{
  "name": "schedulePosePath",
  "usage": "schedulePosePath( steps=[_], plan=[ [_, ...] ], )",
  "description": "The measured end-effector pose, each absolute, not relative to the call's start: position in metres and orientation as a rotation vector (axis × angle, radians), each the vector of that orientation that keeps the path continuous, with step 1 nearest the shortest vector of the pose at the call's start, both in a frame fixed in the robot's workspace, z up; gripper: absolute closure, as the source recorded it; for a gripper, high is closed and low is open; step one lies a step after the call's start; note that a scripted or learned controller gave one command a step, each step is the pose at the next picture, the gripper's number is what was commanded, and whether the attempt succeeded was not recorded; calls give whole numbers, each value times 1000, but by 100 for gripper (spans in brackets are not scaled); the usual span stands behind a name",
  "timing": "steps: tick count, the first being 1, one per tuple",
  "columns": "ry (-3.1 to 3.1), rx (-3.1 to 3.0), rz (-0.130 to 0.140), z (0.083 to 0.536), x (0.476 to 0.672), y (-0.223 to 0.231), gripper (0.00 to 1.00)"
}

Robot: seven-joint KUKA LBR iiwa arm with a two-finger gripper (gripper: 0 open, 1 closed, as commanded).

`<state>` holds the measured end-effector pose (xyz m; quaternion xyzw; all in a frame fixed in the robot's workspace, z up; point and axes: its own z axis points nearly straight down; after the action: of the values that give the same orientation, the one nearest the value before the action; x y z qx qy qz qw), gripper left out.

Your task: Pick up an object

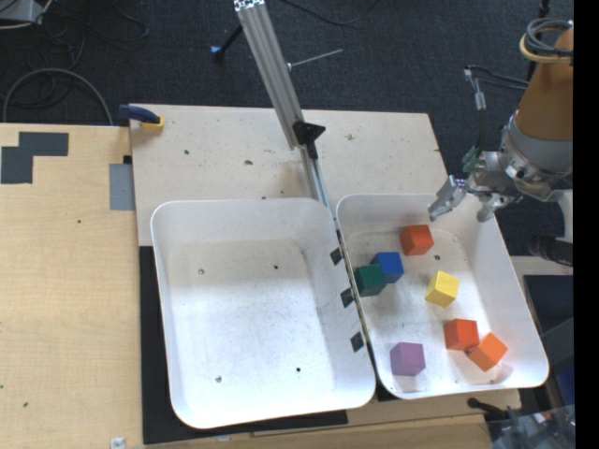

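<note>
Approach stage: the hand (pixel 465 200) hovers over the far edge of the right bin (pixel 524 316), fingers spread apart and holding nothing.

Nothing is grasped yet, so I judge the next move calls for choosing a block, centring over it and descending with the fingers astride it. On the tabletop (pixel 225 152) the left bin (pixel 168 288) sits beside the right bin, which holds every candidate: an orange-red cube (pixel 416 240) nearest the hand, a blue cube (pixel 388 266) touching a green cube (pixel 370 280), a yellow cube (pixel 443 288), a purple cube (pixel 407 358), and a red cube (pixel 460 333) touching an orange cube (pixel 489 351).
</note>
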<state>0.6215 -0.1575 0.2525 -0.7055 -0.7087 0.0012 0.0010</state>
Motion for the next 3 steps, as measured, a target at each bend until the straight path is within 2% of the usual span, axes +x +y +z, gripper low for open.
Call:
schedulePosePath(
  steps=[1,2,3],
  plan=[
    [-2231,-2229,-10,128,661,-201,0],
    [-2228,-2225,-6,112,664,-204,0],
    [-2220,-2224,0,179,593,-203,0]
  ],
)
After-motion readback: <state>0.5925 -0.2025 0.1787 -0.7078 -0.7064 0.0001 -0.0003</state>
